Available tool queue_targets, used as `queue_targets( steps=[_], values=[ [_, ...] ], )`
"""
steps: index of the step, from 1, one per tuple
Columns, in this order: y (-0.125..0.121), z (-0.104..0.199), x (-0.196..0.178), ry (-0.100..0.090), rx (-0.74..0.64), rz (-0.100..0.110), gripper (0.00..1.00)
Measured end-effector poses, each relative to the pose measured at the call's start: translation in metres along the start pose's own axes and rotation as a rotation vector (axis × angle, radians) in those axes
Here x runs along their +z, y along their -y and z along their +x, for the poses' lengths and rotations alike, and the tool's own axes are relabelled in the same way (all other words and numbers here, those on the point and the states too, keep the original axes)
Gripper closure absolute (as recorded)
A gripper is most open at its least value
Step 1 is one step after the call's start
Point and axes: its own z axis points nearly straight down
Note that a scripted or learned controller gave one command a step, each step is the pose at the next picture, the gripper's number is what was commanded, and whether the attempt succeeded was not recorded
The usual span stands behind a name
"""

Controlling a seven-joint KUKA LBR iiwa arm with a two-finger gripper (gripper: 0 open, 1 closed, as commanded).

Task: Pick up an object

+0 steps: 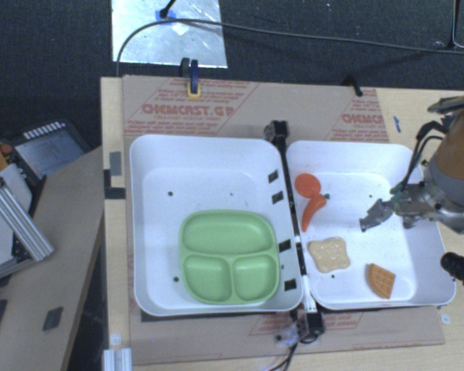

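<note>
Presently nothing is lifted: the grey two-finger gripper (373, 216) hangs in the right white bin (425, 294), finger state indiscernible, beige toast-shaped toy (329, 253) ungrasped.

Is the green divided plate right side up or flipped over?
Right side up: the green plate shows three hollow compartments facing upward.

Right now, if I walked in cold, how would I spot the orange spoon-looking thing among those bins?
Look at the right white bin, the one the grey arm reaches over. The orange spoon lies near its left wall, round bowl at the top and handle trailing down. Below it are a pale toast slice and a tan waffle piece; the spoon alone is bright orange-red and long.
</note>
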Motion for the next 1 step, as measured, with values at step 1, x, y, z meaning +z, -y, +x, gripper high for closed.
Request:
queue_targets(
  steps=[1],
  values=[
    [-0.0028, 0.0003, -0.0059, 0.002, -0.003, -0.013, 0.00]
  ],
)
